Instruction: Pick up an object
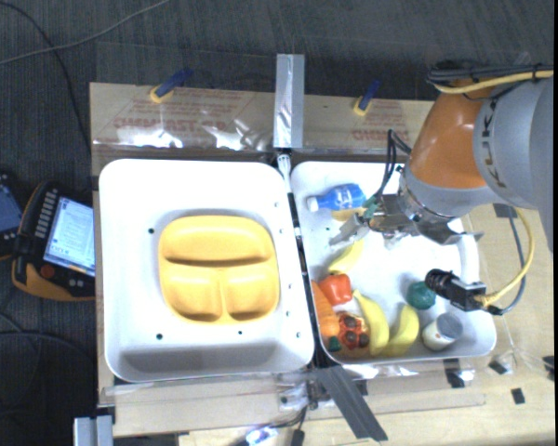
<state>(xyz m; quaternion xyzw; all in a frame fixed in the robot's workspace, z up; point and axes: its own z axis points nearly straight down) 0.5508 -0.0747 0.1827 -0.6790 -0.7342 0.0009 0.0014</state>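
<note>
The gripper [353, 226] hangs over the right bin [479, 342], spread and empty, just below the bottle [338, 198]. Fruit [372, 319] crowds the bin's near corner; closing now may merely nudge the bottle aside.

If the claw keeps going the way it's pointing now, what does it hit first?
The claw points toward the view's left and downward inside the right bin. First in line looks like the bin floor near the yellow piece just below it, with the blue-capped bottle close beside. Depth is unclear from this slanted view.
</note>
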